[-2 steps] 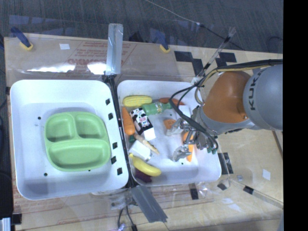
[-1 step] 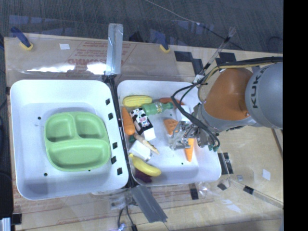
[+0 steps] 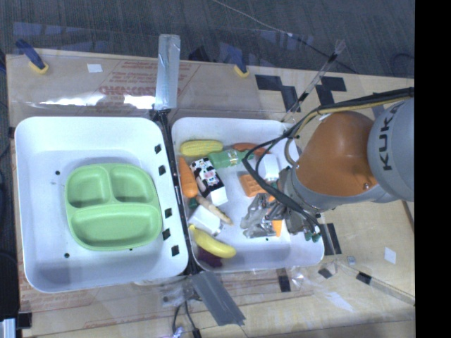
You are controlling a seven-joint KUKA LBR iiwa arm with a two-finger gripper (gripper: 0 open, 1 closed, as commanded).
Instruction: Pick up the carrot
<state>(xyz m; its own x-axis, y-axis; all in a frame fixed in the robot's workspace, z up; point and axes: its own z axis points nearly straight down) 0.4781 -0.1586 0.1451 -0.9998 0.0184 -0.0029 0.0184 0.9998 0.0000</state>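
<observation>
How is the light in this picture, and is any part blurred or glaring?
Camera view: light is even and soft; the white bins look bright but keep detail. Glare lies on the clear plastic sheet behind the bins. The tray and carrot are sharp enough; the gripper is slightly blurred, and small items near it are hard to tell apart.
</observation>
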